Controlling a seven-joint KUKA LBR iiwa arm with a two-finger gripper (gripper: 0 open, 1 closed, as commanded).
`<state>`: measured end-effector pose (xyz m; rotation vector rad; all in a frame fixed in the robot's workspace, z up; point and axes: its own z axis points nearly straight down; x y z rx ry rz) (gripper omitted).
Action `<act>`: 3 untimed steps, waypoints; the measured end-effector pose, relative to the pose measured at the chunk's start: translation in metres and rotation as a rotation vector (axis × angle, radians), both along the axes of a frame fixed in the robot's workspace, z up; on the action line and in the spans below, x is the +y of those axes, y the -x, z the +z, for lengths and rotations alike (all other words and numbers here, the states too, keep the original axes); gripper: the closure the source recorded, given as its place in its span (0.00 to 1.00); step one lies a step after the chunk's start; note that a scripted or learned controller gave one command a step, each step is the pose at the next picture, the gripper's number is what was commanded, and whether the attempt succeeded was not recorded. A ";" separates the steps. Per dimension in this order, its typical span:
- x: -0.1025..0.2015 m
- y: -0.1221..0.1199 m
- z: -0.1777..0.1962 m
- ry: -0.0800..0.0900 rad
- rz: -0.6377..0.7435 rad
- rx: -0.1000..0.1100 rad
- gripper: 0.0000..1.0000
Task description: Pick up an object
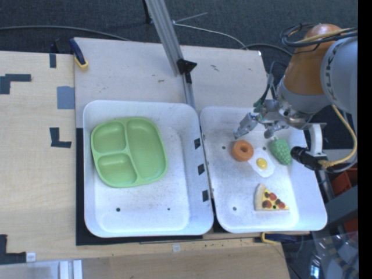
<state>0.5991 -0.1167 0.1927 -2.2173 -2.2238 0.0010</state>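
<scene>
Pincer (pixel 256 127) hangs spread wide, holding nothing, just above the toy doughnut (pixel 242 150), so it should drop straight, centred over the ring, before closing

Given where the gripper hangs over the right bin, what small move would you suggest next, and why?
Probably a short descent toward the orange doughnut. The gripper hovers just above and behind it with open fingers holding nothing, and the doughnut lies apart from the fried egg, so it looks like the nearest clean pick.
</scene>
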 end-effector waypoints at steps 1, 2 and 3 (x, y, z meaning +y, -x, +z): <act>0.000 0.000 0.000 0.000 0.000 0.000 0.00; -0.004 0.010 -0.050 0.001 -0.002 0.005 0.00; -0.004 0.010 -0.103 0.002 -0.001 0.000 0.00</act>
